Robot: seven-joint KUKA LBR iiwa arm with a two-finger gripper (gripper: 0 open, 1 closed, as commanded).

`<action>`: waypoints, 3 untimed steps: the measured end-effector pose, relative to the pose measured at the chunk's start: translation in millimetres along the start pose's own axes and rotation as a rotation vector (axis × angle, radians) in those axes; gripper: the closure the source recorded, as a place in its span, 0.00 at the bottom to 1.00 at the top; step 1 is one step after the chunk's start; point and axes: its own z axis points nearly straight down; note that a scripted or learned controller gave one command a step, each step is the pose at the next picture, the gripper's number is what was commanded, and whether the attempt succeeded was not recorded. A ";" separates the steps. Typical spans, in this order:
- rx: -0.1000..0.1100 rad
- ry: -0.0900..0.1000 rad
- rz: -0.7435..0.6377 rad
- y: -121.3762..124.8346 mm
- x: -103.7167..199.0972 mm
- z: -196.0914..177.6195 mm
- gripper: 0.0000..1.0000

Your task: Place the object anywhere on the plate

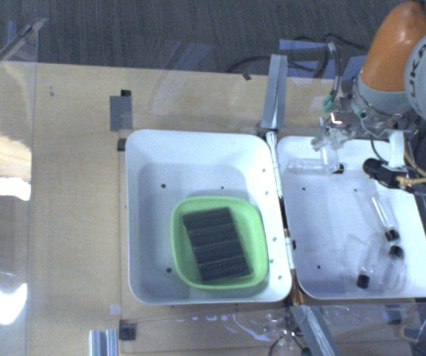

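A green square plate (178, 237) sits in the left bin (142, 199), toward its front right. A black ridged block (214, 245) lies flat on the plate, roughly in its middle. My gripper (329, 141) hangs over the back left corner of the right bin (413, 288), well away from the plate. Just below it a clear tube with a black cap (311, 167) lies on the bin floor. I cannot make out anything held in the gripper.
More clear tubes with black caps (383, 215) lie at the right bin's right and front (380, 269). The orange-banded arm (395, 43) looms over the back right. A raised divider (280, 199) separates the two bins.
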 end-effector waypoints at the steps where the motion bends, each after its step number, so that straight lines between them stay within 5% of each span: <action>1: -0.005 -0.002 -0.210 15.1 -37.9 -59.8 1.00; 2: -0.001 0.001 -0.370 -9.4 24.4 -70.4 1.00; 3: 0.000 0.003 -0.508 -39.3 72.9 7.3 1.00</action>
